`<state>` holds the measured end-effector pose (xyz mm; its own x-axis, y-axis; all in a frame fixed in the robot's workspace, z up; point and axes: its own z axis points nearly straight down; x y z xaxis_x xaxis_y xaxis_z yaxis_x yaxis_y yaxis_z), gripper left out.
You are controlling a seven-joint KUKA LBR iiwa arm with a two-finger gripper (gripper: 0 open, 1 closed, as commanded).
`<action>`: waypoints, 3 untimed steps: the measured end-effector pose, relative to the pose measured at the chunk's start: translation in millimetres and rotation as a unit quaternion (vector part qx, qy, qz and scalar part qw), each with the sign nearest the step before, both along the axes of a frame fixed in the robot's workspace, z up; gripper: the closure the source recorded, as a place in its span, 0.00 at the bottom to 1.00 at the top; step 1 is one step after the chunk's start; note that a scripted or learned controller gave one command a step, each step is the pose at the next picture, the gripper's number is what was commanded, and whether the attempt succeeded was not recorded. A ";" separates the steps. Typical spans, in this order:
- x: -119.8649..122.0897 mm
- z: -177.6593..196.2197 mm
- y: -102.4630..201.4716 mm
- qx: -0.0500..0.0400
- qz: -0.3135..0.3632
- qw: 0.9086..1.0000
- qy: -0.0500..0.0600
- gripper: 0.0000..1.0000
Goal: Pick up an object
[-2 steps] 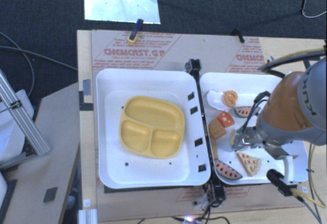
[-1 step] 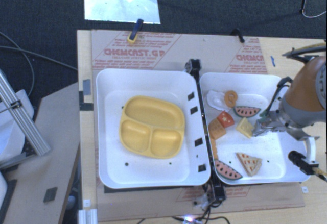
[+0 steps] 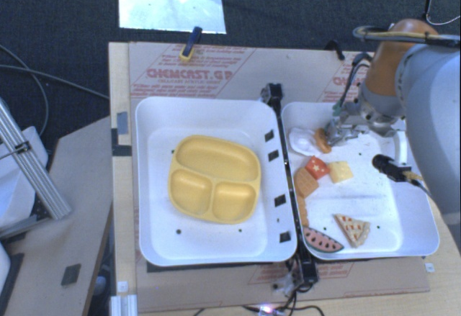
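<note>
Toy food lay scattered in the right bin (image 3: 418, 235), and the piece we judged nearest the gripper (image 3: 333, 133) was a small orange item (image 3: 322, 141) at the bin's eleven o'clock, beside a white piece (image 3: 302, 140). It sat just toward seven o'clock from the gripper, touching or nearly so; we could not tell which. Whether the gripper was spread or closed we could not tell, the wrist blurring it. Toward five o'clock lay a red piece (image 3: 317, 167) and a yellow block (image 3: 341, 172). The yellow tray (image 3: 214, 178) sat in the left bin (image 3: 155, 235).

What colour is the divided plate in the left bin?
Pale yellow plate, clear in the camera view.
</note>
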<state>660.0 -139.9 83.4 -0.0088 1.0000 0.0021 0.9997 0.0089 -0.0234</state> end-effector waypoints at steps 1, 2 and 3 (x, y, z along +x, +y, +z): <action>-69.4 0.8 16.0 0.000 -0.004 1.000 -0.010 1.00; -122.1 1.5 50.0 -0.001 -0.004 1.000 -0.012 1.00; -119.3 11.9 49.2 -0.001 -0.004 1.000 -0.013 1.00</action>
